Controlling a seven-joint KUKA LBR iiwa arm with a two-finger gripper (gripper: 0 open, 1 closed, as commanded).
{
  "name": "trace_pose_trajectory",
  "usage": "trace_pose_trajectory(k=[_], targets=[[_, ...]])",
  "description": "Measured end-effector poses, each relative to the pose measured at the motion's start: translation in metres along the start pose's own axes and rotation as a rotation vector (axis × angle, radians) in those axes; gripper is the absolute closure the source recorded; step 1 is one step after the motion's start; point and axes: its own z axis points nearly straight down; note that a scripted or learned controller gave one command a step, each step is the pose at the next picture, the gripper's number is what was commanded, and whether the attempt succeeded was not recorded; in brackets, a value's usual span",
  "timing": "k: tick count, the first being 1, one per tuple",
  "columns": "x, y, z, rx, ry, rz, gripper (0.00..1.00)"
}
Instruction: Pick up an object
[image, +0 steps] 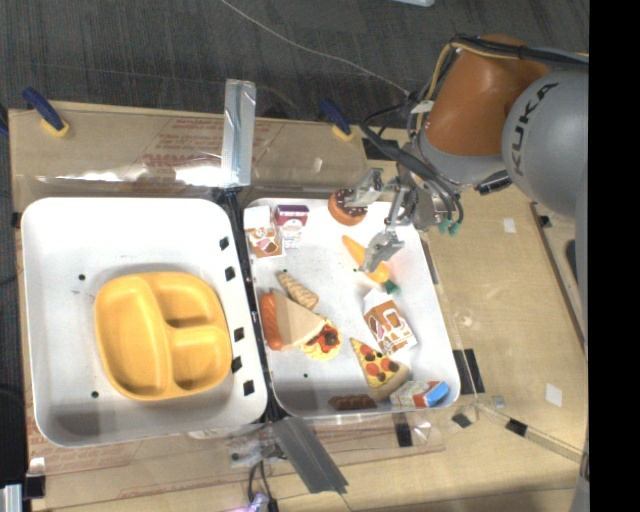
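The arm (520, 100) reaches in from the upper right of the frame, grey with its orange band showing near the top edge; its gripper (385, 245) hangs over the upper right part of the right bin (440, 330), with a carrot (362, 252) directly under its tips; the carrot lies tilted, its thick end toward the upper left, and whether the tips touch it or merely hover above cannot be told; nor is it clear how far apart the jaws stand, since metal and cables crowd that spot.

The right bin holds a scatter of toy food; a small chocolate doughnut (347, 206) sits at the top, just left of the gripper; a little carton with a purple top (291, 222) and a snack packet (264, 240) stand side by side in the upper left corner; a bread stick (298, 290) lies near the middle, above a sandwich wedge (300, 325) that touches a sausage (271, 320) along the left wall; a white and orange box (389, 327) lies right of centre, with a pizza slice (378, 365) just below it; another small carton (425, 394) rests in the lower right corner.

The left bin (60, 230) carries a yellow divided tray (160, 332), lying flat in its middle, well apart from the gripper.
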Motion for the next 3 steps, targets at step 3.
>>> trace_pose_trajectory(k=[3], targets=[[0.104,-0.034,0.117,-0.001,-0.005,-0.073,0.00]])
